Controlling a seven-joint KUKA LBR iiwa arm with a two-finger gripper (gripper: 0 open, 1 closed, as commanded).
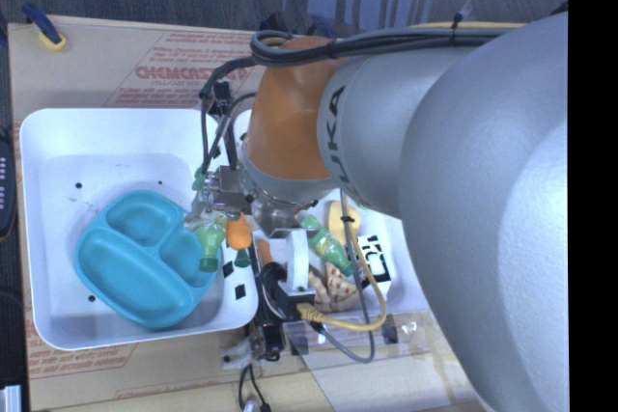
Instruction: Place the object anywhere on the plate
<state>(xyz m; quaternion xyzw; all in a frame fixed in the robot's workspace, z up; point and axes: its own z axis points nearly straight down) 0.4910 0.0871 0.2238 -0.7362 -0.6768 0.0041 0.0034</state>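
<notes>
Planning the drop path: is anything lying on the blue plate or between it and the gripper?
Nothing visible does. The blue plate lies bare in the left bin, and the gripper hovers at its right edge beside a small green object.

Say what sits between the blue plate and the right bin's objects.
In the camera view, a green object overlaps the plate's right rim, with the bins' white walls beyond it.

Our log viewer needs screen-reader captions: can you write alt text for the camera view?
A grey arm with an orange band reaches from the right over two white bins, its gripper low at the right edge of a blue divided plate lying in the left bin. Small green and orange items sit at the gripper.
</notes>
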